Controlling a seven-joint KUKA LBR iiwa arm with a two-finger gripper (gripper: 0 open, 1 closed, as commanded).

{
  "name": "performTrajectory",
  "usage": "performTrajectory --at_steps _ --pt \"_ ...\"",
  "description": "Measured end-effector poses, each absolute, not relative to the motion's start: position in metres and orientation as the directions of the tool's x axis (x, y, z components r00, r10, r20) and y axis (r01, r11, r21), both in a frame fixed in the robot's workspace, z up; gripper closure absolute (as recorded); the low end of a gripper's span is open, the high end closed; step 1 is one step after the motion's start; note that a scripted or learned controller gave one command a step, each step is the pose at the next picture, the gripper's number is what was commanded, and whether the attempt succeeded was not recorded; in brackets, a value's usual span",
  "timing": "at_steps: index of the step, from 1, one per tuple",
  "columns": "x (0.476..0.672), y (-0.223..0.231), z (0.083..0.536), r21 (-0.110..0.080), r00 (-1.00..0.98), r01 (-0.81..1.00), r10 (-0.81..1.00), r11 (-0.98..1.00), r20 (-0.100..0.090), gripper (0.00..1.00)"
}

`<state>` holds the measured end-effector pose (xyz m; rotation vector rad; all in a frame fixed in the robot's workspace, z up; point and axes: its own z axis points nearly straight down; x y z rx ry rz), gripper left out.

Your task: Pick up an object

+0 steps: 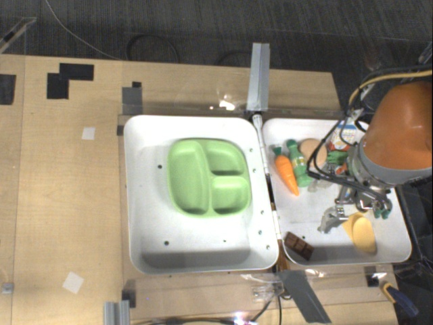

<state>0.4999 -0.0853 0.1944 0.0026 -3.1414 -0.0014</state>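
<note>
The claw [336, 217] hangs low in the right bin [318, 256], beside the yellow fruit [363, 233]. Nothing is picked up yet. Whether it is spread cannot be told.

A single fixed camera looks down from above the bench [61, 202] at a slant, far enough back to take in both white bins [145, 249] whole. Dark floor lies along the top edge, and the arm [402, 131] enters from the right.
</note>
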Motion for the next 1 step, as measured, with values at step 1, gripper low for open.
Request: performTrajectory --at_steps 1 --pt "0.5324 -0.0861 0.0942 0.001 -0.997 0.071 0.071 0.997 -0.003 0.0"
